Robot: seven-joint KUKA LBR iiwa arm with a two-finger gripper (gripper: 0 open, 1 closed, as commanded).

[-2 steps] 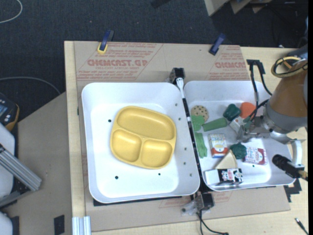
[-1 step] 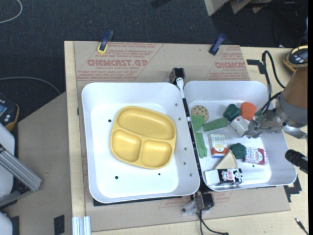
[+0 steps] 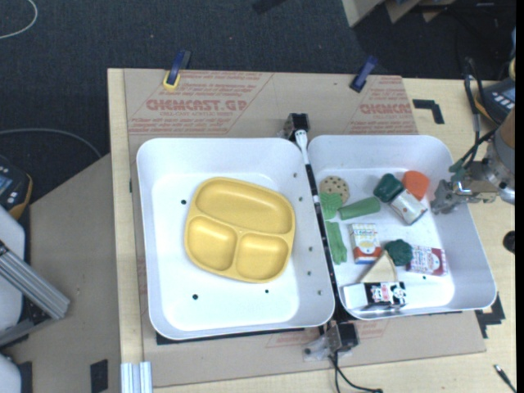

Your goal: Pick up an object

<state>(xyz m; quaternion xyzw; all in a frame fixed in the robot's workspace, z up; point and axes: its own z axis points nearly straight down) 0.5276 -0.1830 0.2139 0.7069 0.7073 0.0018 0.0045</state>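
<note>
My gripper [image 3: 449,195] hangs over the right rim of the right bin [image 3: 471,244], with the grey arm [image 3: 495,158] reaching in from the right. Nothing shows in it. The nearest objects lie to its left: a silver can [image 3: 408,210], an orange piece [image 3: 416,182] and a dark green block [image 3: 387,188]. Farther in are a green cylinder [image 3: 359,210], a cookie [image 3: 334,188], a small carton [image 3: 365,241], a cheese wedge [image 3: 379,264], a broccoli piece [image 3: 399,251], a red-and-white packet [image 3: 426,260] and a black-and-white carton [image 3: 378,294].
The left bin [image 3: 160,219] holds a yellow divided plate [image 3: 239,228]. Long green strips [image 3: 336,232] lie along the right bin's left wall. Clamps [image 3: 173,70] hold the cardboard-covered bench at the back. Cables run near the arm at the right.
</note>
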